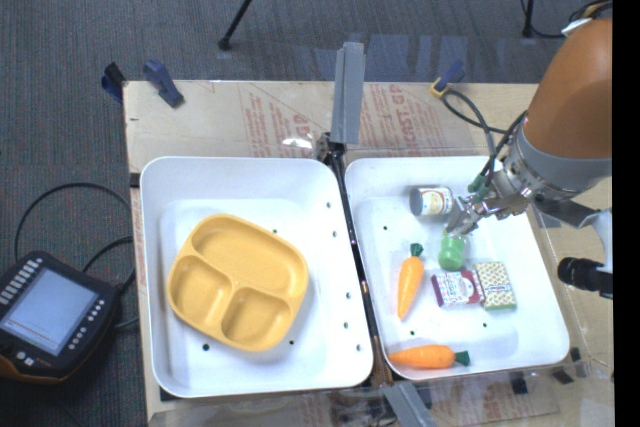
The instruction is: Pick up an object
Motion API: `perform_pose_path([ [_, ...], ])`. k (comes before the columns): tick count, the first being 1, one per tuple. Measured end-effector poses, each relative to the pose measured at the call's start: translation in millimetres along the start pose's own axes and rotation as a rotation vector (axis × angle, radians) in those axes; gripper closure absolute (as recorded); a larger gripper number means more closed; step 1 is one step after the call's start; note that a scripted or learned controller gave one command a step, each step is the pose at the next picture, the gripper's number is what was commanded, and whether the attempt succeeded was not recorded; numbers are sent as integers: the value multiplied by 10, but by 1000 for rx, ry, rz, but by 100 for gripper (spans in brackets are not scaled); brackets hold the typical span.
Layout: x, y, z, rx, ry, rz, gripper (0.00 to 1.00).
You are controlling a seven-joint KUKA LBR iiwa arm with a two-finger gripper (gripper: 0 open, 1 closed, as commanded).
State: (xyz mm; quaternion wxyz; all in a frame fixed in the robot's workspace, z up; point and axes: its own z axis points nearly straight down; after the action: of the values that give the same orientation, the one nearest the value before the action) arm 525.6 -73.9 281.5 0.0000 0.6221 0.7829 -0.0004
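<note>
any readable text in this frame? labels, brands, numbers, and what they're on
No text reads clearly.
Cardboard sheet under the bins: red print, too blurred to quote.
Small can: label too small.
Red packet: print unreadable.
Green box: print unreadable.
Pendant on the floor: screen unreadable.

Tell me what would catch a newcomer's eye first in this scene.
The big yellow divided plate fills the middle of the left bin. In the right bin, two orange toy carrots stand out: one upright carrot near the centre, one lying carrot by the front wall. The arm's hand hovers just above a small green object, beside a tipped can.
</note>
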Motion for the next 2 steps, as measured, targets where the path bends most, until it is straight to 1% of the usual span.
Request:
perform_pose_path([
  [1, 235, 851, 772, 13, -1, 575, 100],
  [2, 450, 877, 328, 6, -1, 624, 100],
])
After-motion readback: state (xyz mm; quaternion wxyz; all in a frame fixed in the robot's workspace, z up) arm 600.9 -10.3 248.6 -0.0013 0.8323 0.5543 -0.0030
